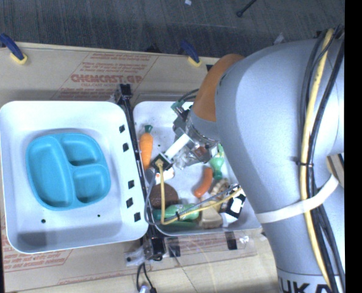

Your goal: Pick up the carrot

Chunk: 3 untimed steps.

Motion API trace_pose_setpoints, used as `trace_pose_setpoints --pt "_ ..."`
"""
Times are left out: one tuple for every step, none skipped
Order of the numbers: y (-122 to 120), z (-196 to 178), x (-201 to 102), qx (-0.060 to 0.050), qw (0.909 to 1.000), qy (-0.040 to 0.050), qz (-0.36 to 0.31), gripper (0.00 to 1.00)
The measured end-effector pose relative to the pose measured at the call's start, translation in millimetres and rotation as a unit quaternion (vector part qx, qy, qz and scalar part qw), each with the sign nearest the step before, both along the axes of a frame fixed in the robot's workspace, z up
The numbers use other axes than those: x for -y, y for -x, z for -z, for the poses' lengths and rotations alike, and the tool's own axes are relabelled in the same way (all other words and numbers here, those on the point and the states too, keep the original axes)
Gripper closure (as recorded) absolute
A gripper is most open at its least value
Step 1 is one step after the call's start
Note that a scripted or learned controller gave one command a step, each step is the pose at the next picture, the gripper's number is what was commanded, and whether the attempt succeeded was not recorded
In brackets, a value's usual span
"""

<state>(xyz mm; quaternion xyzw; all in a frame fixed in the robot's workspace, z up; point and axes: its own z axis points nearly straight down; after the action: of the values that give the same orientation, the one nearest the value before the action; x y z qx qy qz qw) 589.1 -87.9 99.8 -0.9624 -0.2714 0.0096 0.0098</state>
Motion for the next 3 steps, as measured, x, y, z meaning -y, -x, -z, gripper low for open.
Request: trace_pose_setpoints --pt "0.7 -93.2 -71.7 0.006 0.9888 0.008 0.149 1.0" --pt "1.6 -91.7 -70.5 0.005 0.9886 0.0087 0.15 0.0" --pt "-16.0 -91.8 -54.0 0.006 0.9862 0.0094 0.165 0.0"
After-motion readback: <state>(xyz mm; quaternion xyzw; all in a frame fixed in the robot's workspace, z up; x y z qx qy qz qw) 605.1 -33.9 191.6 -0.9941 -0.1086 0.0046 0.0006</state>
